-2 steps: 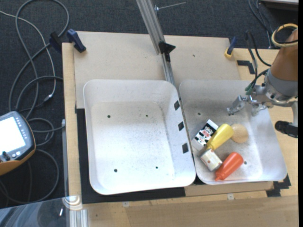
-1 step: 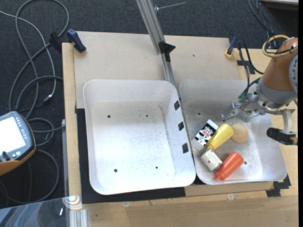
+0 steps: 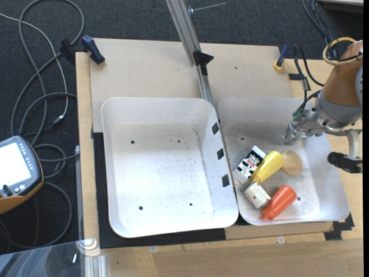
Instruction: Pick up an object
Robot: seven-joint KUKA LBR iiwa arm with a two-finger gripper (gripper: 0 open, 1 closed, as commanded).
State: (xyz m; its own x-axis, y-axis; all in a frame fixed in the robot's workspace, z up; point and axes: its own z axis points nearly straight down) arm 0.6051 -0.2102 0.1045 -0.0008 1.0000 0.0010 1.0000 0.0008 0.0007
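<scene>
In the right bin (image 3: pixel 323 209) lie a yellow bottle-shaped piece (image 3: pixel 269 165), an orange one (image 3: pixel 279 202), a small white cylinder (image 3: pixel 257 194), a black-and-white printed box (image 3: pixel 250 161) and a tan disc (image 3: pixel 292 163). My gripper (image 3: pixel 291 134) hangs over the bin's middle right, just above and to the right of the yellow piece, near the tan disc. I see nothing between its fingers, and their spread is too small to judge.
The left bin (image 3: pixel 115 120) sits beside the right one, with a slanted divider wall between them. A metal pole (image 3: pixel 183 27) rises from the bench behind the bins. Cables and a pendant (image 3: pixel 14 172) lie on the floor at left.
</scene>
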